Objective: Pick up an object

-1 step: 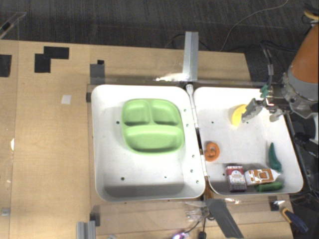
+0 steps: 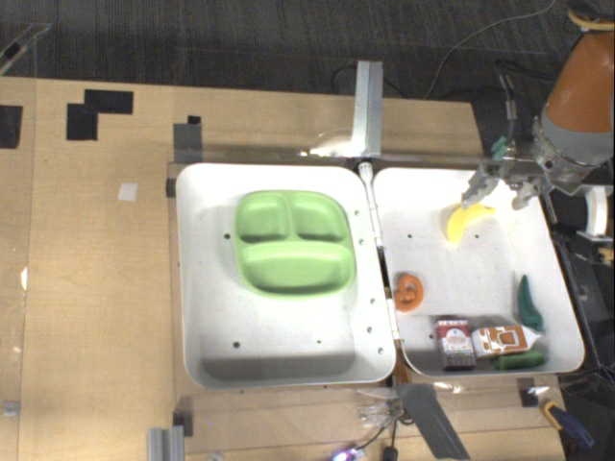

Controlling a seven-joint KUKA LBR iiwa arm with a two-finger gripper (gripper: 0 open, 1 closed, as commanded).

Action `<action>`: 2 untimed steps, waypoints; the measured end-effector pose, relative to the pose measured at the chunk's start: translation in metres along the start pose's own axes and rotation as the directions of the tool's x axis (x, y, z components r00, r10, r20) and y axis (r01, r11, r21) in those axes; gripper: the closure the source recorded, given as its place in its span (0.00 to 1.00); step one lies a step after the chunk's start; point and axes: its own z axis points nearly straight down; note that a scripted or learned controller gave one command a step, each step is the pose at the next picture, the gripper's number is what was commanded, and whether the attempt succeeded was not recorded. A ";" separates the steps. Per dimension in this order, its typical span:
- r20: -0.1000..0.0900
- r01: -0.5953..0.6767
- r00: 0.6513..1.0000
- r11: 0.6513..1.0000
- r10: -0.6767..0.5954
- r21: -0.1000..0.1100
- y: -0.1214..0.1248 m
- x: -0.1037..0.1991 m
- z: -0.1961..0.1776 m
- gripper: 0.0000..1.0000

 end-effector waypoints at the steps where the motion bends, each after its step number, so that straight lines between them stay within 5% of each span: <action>1: -0.001 -0.085 0.996 0.996 0.085 -0.001 0.042 -0.005 0.080 0.00; 2: 0.001 -0.094 0.996 0.996 0.094 -0.006 0.031 -0.024 0.131 0.00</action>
